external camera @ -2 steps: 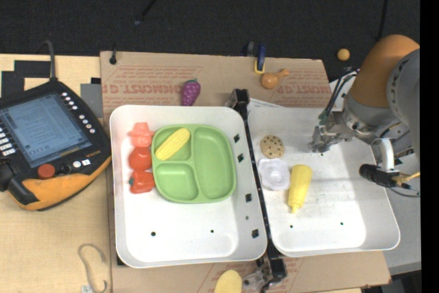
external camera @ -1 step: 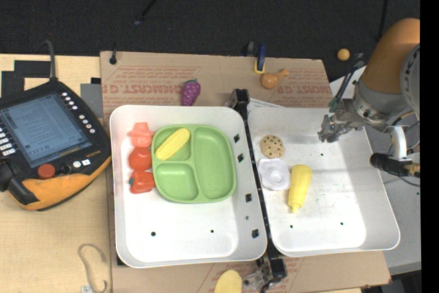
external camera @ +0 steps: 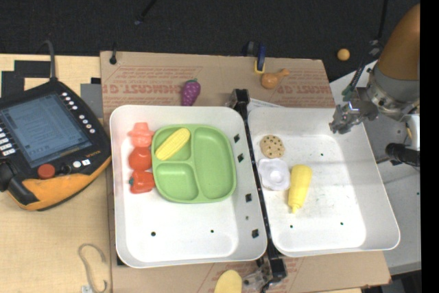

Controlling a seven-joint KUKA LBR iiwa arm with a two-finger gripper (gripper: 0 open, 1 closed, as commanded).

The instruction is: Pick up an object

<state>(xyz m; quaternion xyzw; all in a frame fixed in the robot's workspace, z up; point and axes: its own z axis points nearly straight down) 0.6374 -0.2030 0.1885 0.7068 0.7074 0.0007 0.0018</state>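
Two white bins [external camera: 384, 230] sit below me; my gripper [external camera: 341, 121], grip state unclear, hovers over the right bin's far corner, the yellow bottle [external camera: 299, 186] lying down-left, nearly upright lengthwise.

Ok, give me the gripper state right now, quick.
Gripper: cannot be told from this view. It sits over the top right corner of the right bin, with nothing visibly held.
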